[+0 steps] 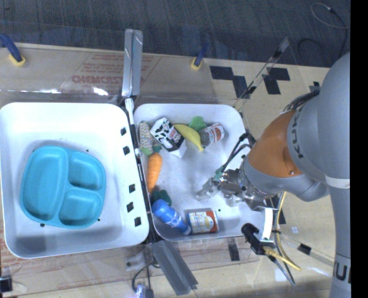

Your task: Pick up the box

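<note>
Box [167, 133] x1, cow-print, at 11 o'clock in right bin [185, 177]; near to far: 1 blue bottle [169, 217] and 1 can [202, 221] at 6 o'clock, gripper [206, 190] at 4 o'clock, apart from box, grip state can't tell, 1 carrot [153, 170] at 9, 1 banana [190, 135] at 12.

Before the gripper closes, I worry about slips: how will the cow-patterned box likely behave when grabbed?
The cow-patterned box looks like a small carton, so probably light and somewhat crushable. It lies tilted against the banana and other toys, so a push may shift them too. Its flat faces should keep it from rolling.
</note>
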`<state>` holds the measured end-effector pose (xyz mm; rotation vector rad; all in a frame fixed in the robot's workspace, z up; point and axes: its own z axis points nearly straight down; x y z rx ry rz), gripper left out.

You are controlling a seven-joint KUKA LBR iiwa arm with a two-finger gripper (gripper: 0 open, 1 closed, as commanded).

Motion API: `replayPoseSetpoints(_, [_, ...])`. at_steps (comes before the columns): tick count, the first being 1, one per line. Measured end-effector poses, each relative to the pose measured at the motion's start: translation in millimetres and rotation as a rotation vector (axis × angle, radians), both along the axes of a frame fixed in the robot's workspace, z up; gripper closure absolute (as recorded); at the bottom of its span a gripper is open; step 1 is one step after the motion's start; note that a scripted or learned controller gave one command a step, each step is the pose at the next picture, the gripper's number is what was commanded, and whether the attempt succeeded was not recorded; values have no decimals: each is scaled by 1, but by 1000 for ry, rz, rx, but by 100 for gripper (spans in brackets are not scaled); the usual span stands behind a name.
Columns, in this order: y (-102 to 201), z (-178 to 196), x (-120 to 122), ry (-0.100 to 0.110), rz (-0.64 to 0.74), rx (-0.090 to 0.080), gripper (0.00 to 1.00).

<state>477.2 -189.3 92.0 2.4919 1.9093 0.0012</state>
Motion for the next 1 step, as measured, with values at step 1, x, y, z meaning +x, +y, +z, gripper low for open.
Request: replayPoseSetpoints(1, [20,-1,-1,6,283,5,0])
